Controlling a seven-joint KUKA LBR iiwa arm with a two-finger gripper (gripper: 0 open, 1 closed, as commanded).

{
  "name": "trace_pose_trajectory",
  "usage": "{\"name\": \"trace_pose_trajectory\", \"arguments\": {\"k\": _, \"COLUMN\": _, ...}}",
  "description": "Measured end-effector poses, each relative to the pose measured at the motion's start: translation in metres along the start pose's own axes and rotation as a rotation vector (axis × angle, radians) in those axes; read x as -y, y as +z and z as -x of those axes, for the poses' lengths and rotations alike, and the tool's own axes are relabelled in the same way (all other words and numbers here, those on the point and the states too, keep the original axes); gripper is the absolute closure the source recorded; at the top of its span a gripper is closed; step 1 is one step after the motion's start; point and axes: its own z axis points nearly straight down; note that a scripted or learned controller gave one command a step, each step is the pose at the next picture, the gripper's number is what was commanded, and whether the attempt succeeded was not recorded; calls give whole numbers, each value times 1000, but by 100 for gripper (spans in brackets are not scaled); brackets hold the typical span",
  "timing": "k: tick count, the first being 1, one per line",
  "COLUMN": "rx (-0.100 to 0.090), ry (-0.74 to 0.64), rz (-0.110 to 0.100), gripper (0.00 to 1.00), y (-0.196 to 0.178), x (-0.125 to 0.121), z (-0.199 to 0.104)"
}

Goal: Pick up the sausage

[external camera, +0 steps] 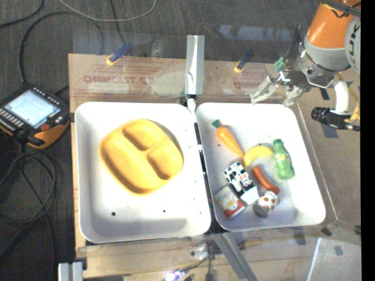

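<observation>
While the gripper (pixel 274 92) is hanging with its fingers spread and nothing between them over the far rim of the right bin (pixel 304 157), the sausage (pixel 265 180) is lying well apart from it in that bin's near half. It is sitting just below the banana (pixel 258 154), beside the green bottle (pixel 282 158), with the black-and-white carton (pixel 239 179) at its left and a small round toy (pixel 265 203) just nearer the camera. A yellow divided plate (pixel 141 155) is resting in the left bin (pixel 88 215).
</observation>
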Motion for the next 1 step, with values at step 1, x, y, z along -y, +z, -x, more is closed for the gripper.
{"name": "trace_pose_trajectory", "arguments": {"k": 1, "rx": 1, "ry": 125, "rz": -1, "gripper": 0, "y": 143, "x": 40, "z": -15}}
